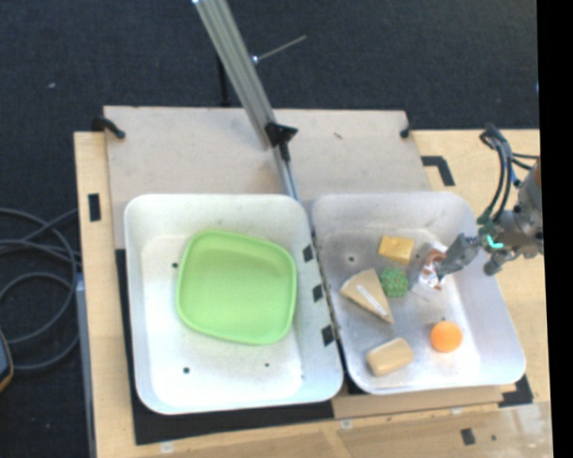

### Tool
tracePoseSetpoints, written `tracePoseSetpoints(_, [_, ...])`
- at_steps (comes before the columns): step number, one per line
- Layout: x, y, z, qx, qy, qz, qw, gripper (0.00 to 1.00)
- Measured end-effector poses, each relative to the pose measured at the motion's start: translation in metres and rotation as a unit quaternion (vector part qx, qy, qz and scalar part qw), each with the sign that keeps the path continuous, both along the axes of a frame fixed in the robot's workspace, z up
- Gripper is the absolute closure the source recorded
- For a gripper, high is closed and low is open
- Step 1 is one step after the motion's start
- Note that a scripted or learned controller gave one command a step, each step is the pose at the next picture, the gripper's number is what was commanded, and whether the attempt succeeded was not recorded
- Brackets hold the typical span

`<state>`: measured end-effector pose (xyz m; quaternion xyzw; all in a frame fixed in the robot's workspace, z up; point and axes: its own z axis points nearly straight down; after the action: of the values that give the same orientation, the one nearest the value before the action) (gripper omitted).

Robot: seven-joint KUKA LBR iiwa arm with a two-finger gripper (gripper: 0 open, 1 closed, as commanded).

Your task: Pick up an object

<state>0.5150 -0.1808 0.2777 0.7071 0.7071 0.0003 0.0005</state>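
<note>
My gripper [431, 270] reaches into the right bin [479, 357] from the right and hovers over its middle-right part. Just left of it lie a yellow block [395, 247] and a small green object [394, 282]. A cream wedge [367, 294] rests beside the green object. Toward the front of the bin are a tan block [389, 356] and an orange ball [446, 336]. The gripper tip is small and blurred, with a reddish and white patch at it.
The left bin [155, 369] holds a light green plate [237, 286]. A slanted metal pole [242, 75] runs from the top down to the gap between the bins. Cables hang at the arm on the right [498, 169].
</note>
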Motion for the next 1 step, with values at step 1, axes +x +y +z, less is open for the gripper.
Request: tracePoseSetpoints(1, [0.0000, 0.0000, 0.0000, 0.0000, 0.000, 0.000, 1.0000, 0.00])
